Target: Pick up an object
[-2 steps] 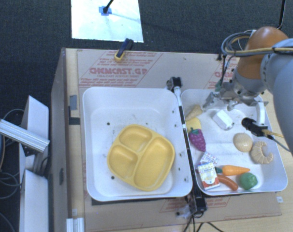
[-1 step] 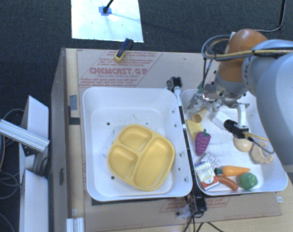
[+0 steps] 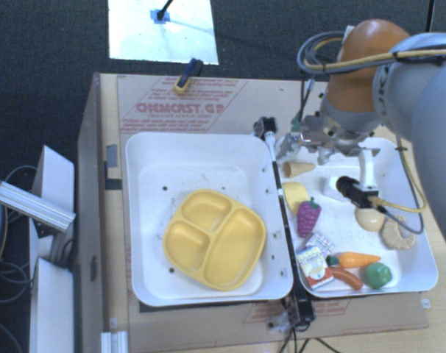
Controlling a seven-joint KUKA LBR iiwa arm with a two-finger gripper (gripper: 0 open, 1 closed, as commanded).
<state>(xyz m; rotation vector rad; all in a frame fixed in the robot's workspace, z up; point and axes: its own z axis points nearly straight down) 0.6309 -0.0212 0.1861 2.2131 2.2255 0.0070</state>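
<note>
My gripper [image 3: 311, 147] hangs over the back left corner of the right bin [image 3: 422, 259], under the orange wrist band [image 3: 359, 65]. Just below it lies a beige cone-shaped piece [image 3: 297, 169]. In front of that sit a yellow block [image 3: 295, 195] and a purple bunch of grapes [image 3: 308, 218]. Further toward the front are a small carton [image 3: 313, 264], an orange carrot [image 3: 358, 259], a red sausage [image 3: 346, 277] and a green round fruit [image 3: 377, 274]. A beige egg-like piece [image 3: 370, 218] and a ridged biscuit [image 3: 397, 235] lie at the right. I see nothing held.
The left bin [image 3: 146, 197] holds a yellow divided plate [image 3: 216, 237]. A black cylinder with a white bracket [image 3: 355, 186] and a cable hang off the arm over the right bin. The divider between the bins [image 3: 278, 197] runs close to the gripper.
</note>
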